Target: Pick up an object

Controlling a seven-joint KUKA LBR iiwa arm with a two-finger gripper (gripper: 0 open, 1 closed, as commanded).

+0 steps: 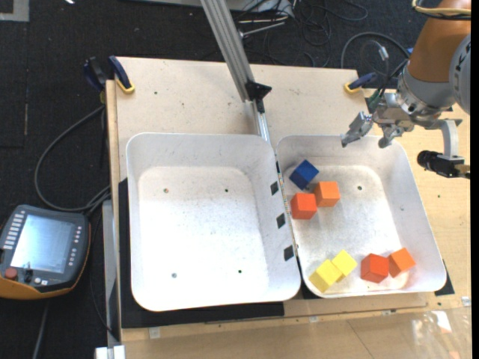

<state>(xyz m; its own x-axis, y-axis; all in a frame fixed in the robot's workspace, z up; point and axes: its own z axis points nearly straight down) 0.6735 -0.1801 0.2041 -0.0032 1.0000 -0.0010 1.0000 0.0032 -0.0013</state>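
Up at the far right, above the back rim of the right bin (419, 200): the gripper (372, 134), jaws spread, nothing between them. Hangs clear of every block. Arm (438, 47) cut off by the top-right corner, only the orange band and grey wrist showing.

Down in the right bin, near the divider: a blue block (304, 174), just beside it a red block (303, 205) touching an orange block (327, 194). At the near edge: two yellow blocks (334, 268) pressed together, then a second red block (374, 268) against a second orange block (402, 260). Hard to say whether the blue one touches the red below it.

Left bin (150, 200) speckled with fine marks, too small to make out. Pale worktop (187, 96) under both bins, a blue-and-yellow clamp (112, 73) at its far left corner, another partly hidden behind the wrist. Handheld screen (41, 249) on the dark floor at left, clipped by the frame.
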